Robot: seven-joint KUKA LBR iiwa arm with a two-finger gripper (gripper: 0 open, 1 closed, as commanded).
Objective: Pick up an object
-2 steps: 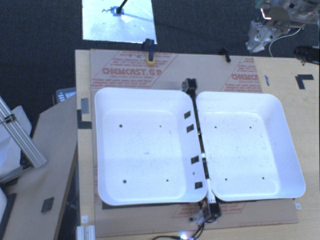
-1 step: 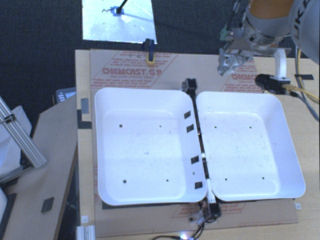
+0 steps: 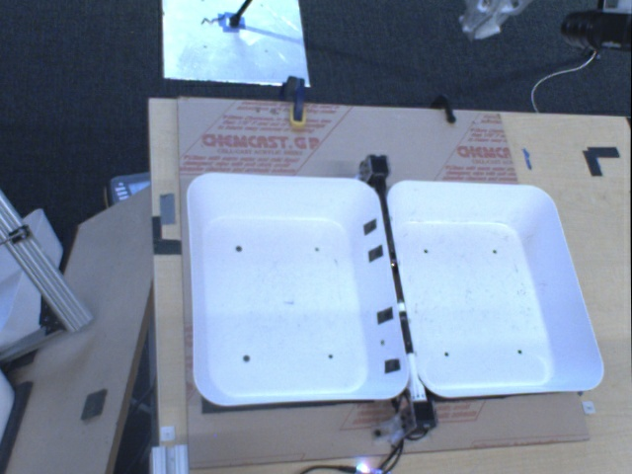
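1. My gripper (image 3: 488, 8) hangs at the top right of the view, over the dark floor (image 3: 395, 38) beyond the bench's (image 3: 607, 265) far edge, well apart from both bins.
2. It shows as a pale, blurred shape. I cannot tell how far my jaws are open, or whether they have hold of anything.
3. I cannot tell where the object is.
4. The left bin (image 3: 202, 294) and the right bin (image 3: 573, 294) sit side by side, their inner rims touching along a seam down the middle.
5. Small black clips (image 3: 376, 254) are spaced along that seam.
6. Each bin floor bears a few small dark dots.
7. The bins rest on a board (image 3: 415, 136) with red lettering, which lies on the bench.
8. A yellow clamp (image 3: 296, 118) sits at the board's far edge, behind the left bin.
9. A shiny plate (image 3: 232, 33) lies on the floor at the top left.
10. A white cable (image 3: 558, 75) loops near the bench's far right corner, below and right of my gripper.
11. A metal rail (image 3: 39, 270) slants at the left edge.
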